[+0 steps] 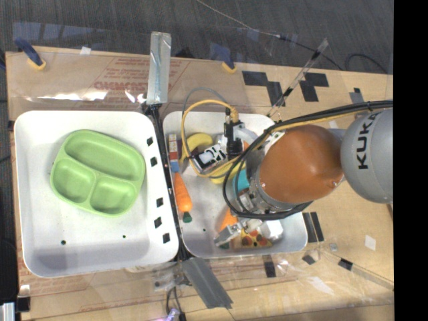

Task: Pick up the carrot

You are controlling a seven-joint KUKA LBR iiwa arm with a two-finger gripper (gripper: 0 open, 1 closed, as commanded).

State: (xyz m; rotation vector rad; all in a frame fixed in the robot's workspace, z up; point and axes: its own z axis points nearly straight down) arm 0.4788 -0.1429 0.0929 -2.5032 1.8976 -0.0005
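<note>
While the carrot (pixel 182 194) lies against the left wall of the right bin (pixel 200 249) — long axis running up and down the view, dark tip toward the near edge — the gripper (pixel 235 231) sits to its right, near the bin's lower wall among small clutter. Whether it is open cannot be told; the arm's orange band (pixel 297 164) hides it — the carrot lies free.

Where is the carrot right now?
The carrot lies in the right bin, along its left wall beside the divider between the two bins. The arm's orange band sits to its right, apart from it.
</note>
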